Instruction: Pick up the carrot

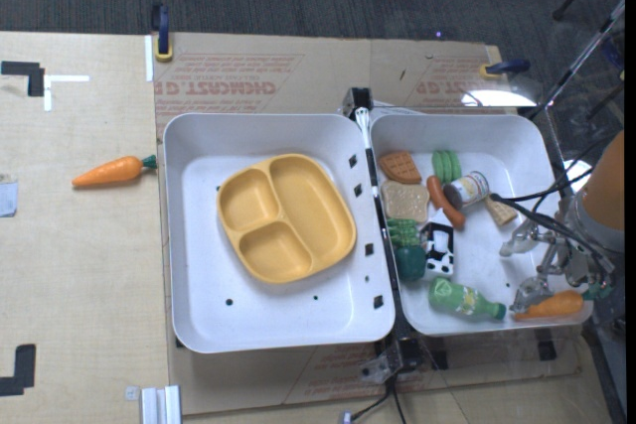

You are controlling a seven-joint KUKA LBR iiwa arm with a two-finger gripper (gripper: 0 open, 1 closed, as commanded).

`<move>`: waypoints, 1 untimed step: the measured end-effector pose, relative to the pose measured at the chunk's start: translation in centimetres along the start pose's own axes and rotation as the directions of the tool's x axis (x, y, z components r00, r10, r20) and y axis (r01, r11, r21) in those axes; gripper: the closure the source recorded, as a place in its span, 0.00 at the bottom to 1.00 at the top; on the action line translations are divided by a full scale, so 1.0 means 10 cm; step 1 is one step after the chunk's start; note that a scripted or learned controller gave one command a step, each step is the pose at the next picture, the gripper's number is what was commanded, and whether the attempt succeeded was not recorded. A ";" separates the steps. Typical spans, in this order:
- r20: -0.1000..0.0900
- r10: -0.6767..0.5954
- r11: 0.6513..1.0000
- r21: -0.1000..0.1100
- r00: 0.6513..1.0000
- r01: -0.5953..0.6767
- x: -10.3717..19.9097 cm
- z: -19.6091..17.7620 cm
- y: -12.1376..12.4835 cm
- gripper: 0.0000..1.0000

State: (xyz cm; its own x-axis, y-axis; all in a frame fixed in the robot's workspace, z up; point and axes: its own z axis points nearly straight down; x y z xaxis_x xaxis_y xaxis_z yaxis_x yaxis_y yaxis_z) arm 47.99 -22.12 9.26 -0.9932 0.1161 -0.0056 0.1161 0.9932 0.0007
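Note:
An orange carrot (554, 305) lies at the front right corner of the right bin (477, 129). My gripper (522, 266) hovers at that corner, open, its two metal fingers (516, 241) spread wide. The lower finger is right by the carrot's left tip, and the carrot is not between the fingers. A second carrot (109, 172) with a green top lies on the bench, left of the left bin (189, 243).
A yellow divided plate (286, 216) sits in the left bin. The right bin also holds a green bottle (465, 301), a can (467, 189), toast (405, 202), a sausage (445, 201), a cow-patterned item (438, 251) and several other toy foods. Cables run near the gripper.

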 end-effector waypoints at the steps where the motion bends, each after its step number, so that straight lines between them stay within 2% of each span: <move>1: 0.009 0.008 1.000 0.000 1.000 -0.008 -0.03 -0.10 0.00 1.00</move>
State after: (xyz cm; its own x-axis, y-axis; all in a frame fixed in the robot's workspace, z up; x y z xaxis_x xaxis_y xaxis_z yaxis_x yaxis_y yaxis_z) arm 48.33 -22.12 10.28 -0.9922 0.1236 -0.0146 0.1236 0.9923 0.0008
